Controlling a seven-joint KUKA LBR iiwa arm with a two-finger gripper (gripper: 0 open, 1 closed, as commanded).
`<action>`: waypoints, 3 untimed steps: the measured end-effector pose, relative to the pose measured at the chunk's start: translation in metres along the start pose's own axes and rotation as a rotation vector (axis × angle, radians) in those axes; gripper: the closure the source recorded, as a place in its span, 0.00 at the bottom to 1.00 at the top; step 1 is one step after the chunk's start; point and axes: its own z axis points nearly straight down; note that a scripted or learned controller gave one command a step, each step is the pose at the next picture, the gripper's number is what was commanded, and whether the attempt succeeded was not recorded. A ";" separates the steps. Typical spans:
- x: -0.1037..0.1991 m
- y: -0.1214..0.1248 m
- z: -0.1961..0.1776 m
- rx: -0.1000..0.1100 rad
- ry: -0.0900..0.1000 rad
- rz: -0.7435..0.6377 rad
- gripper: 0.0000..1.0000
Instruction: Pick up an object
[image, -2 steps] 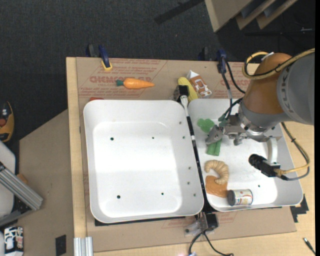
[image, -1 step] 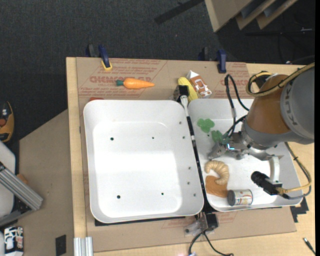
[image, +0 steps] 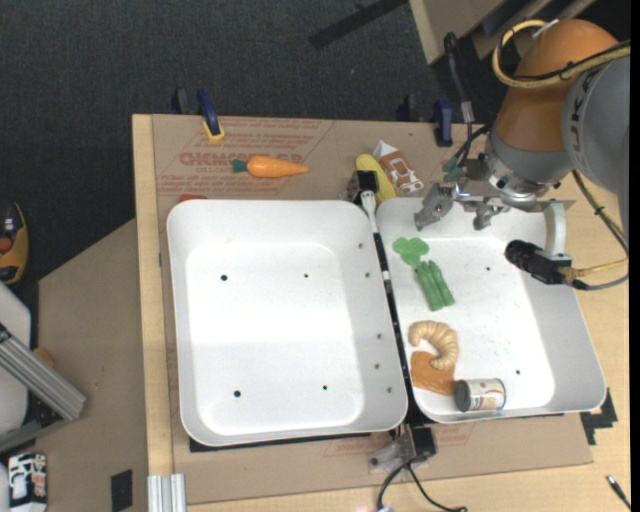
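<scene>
Underneath, brown board (image: 300, 140) on dark carpet (image: 120, 60).

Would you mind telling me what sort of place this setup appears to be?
Probably a robotics lab: a robot arm over two white bins, toy food like a carrot, and a clamped cardboard base.

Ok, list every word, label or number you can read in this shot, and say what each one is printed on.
Red print on the cardboard sheet under the bins: blurred; it seems to start "CH", the rest is unreadable.
Label on the small can in the right bin: too small to read.
Red and white wrapper beyond the bins: too blurred to read.
Nothing else carries legible text.
</scene>
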 end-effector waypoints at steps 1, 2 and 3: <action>0.050 0.000 0.008 0.016 0.003 0.001 0.00; 0.047 0.001 -0.003 0.013 0.001 0.004 1.00; 0.115 0.023 -0.125 0.002 0.004 -0.002 1.00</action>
